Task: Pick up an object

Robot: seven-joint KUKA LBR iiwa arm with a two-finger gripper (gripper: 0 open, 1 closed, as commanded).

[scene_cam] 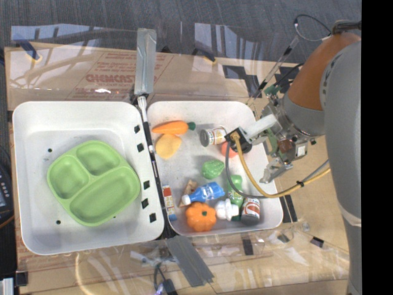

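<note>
Jaws: you cannot tell if parted or closed. Gripper (271, 169) hangs over the right-hand bin's (202, 108) far rim, clear of toy pumpkin (201, 217) and blue bottle (204, 193), presumably staged before descending.

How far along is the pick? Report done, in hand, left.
Done: nothing lifted; the carrot, blue bottle and pumpkin all lie in the right bin. In hand: the gripper hangs over that bin's right edge. Left: descend, grasp an object, lift it.

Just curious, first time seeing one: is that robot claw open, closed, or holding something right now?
Gripper: cannot be told; it sits by the right bin, at its right rim.
</note>
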